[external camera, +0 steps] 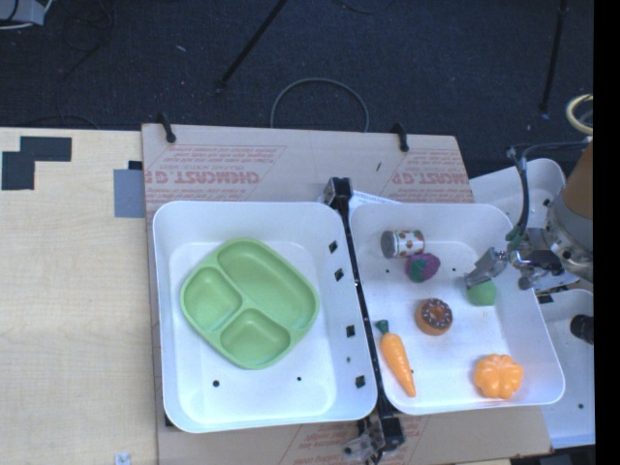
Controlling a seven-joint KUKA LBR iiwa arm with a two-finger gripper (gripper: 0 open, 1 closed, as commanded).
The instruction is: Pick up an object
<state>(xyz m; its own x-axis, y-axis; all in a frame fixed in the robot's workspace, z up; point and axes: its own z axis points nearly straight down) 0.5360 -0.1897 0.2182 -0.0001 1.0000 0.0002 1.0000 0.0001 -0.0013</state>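
Observation:
The right bin (455, 395) holds several toys. A small silver can (401, 243) lies on its side at the back, with a purple and green ball (421, 266) just in front of it. A chocolate donut (434, 316) sits mid-bin, a carrot (397, 359) lies at the front left, and an orange pumpkin (498, 376) is at the front right. A green ball (481, 294) rests near the right wall. My gripper (506, 273) hangs over the right wall, open, its left finger (480, 271) just above the green ball. Nothing is between the fingers.
The left bin (184, 395) holds a light green divided plate (249, 301). A black divider (354, 298) runs between the bins. The arm's grey body (572, 231) and cables stand at the right edge.

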